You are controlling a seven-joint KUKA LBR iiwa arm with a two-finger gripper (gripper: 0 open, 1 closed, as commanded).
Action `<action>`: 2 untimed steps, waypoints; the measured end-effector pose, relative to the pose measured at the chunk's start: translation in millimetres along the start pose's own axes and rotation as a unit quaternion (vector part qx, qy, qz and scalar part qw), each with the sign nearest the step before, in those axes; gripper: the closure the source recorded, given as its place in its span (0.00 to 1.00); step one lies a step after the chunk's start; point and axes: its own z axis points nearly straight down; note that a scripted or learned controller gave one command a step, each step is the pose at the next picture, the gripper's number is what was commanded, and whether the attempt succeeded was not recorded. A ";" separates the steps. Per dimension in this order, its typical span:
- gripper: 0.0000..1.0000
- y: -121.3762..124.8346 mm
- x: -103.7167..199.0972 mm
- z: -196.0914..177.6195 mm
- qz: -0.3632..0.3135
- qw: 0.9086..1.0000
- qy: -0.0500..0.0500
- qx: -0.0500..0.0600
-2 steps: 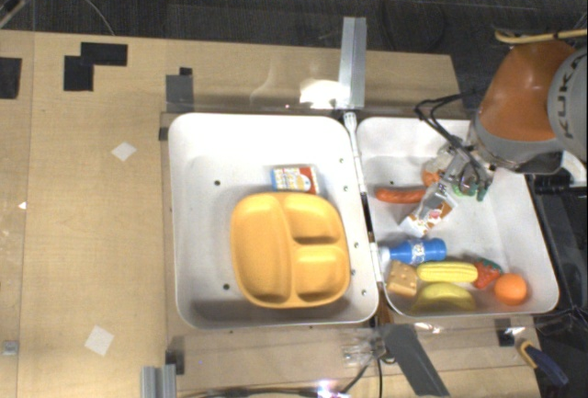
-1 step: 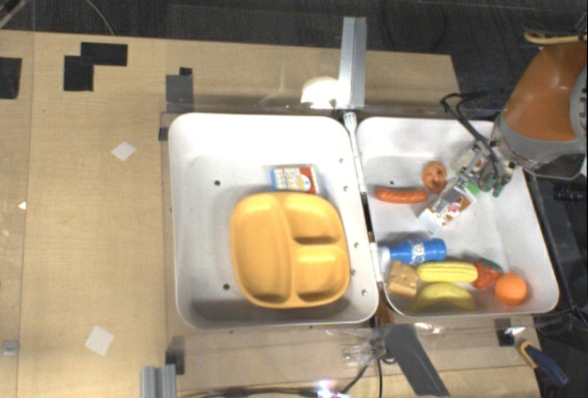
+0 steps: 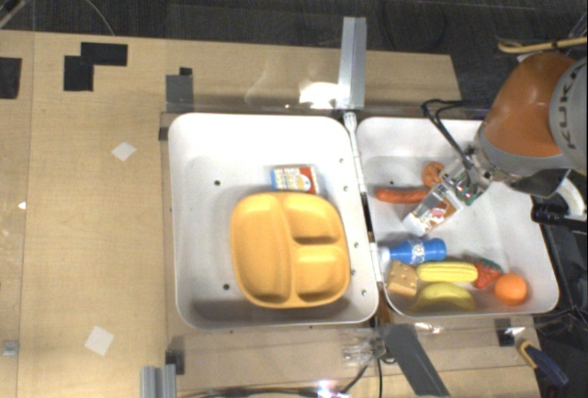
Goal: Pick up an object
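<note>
From the fixed camera above the tabletop [image 3: 83,231], I reach in from the right, my orange-banded wrist hanging over the right bin [image 3: 542,231]. My tool [image 3: 434,214] points down and leftward into that bin, low over its middle. Whether it is open or closed I cannot tell; the end is a pale blur, and nothing is clearly held.

Just beyond my tool, toward the bin's far-left part, lies an orange-red sausage-shaped toy [image 3: 401,195], with a small orange piece [image 3: 432,173] beside it. That sausage is the nearest candidate for a pick, and I judge it the likely target, since my tool is angled its way.

Below my tool, toward the near wall, the rest sits crowded together: a blue bottle-like toy [image 3: 418,251], a tan block [image 3: 401,278], a yellow corn-like piece [image 3: 448,273], a yellow-green banana-like piece [image 3: 445,294] and an orange ball [image 3: 511,288]. They touch one another, which I judge makes a clean pinch there harder.

Well to my tool's left, across the divider, the left bin [image 3: 197,203] holds a yellow divided tray [image 3: 289,249] with a small printed box [image 3: 294,177] just behind it.
</note>
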 end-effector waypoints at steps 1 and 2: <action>0.00 29.5 4.6 14.0 0.039 0.999 0.013 0.006; 0.00 50.6 8.7 24.7 0.101 0.995 0.022 0.014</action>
